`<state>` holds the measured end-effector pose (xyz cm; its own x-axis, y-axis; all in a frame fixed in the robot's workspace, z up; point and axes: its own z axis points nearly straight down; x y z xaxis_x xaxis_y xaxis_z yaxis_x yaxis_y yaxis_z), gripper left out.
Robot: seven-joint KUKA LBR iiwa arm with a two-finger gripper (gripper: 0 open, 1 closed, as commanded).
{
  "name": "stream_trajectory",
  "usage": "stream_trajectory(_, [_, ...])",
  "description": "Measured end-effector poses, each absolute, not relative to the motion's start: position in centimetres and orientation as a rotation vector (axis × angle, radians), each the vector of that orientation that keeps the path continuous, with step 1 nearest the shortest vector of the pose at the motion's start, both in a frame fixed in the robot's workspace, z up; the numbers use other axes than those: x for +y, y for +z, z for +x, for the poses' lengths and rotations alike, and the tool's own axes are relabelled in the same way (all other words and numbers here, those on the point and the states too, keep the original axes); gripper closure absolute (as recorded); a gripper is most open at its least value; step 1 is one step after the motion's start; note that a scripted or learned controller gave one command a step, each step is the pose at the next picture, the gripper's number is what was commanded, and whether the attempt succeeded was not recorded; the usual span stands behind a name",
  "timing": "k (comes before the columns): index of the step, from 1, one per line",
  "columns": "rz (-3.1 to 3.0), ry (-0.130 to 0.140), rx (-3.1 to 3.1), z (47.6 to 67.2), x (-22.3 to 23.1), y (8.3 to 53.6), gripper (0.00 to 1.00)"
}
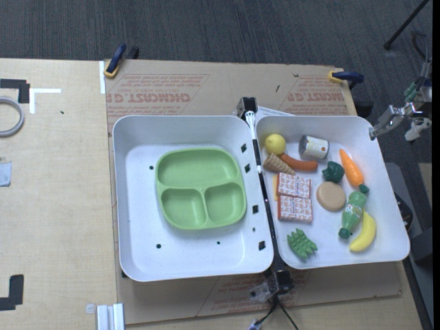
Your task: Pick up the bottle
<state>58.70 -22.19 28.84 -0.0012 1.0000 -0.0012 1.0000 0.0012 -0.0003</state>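
Our gripper (399,119) hangs apart from the green bottle (353,212), below-left of it; grip state unclear. The touching banana (365,233) could foul our pick.

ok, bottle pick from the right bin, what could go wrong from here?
1. The green bottle lies flat, touching the banana, so the tool could nudge or catch the banana instead.
2. The biscuit and the carrot crowd the bottle's other side and top, leaving little room for a finger to slide in.
3. The bottle sits near the right bin's outer wall, and the tool is off at the bin's far corner, so a steep descent may clip that wall.
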Motion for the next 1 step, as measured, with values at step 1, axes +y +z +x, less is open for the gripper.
stream_trajectory(1, [2.215, -0.003, 2.224, 58.76, -22.2, 29.8, 1.0])
